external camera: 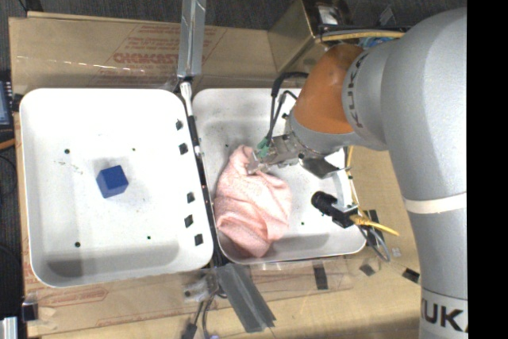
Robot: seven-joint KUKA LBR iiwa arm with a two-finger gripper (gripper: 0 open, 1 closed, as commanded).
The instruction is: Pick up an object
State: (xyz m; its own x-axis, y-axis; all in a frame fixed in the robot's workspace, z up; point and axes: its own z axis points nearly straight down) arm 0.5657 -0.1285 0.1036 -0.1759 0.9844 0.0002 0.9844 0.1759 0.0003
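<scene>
the left bin holds a blue cube, the right bin a crumpled pink cloth under the gripper, whose grip i cannot tell.

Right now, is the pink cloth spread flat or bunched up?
Bunched. The pink cloth lies crumpled in a heap with folds, along the left side of the right bin. The gripper is at its top edge.

The arm hides the right bin's far right side, the claw tips sink out of sight into the pink cloth, and the surface runs past the bottom edge.
</scene>
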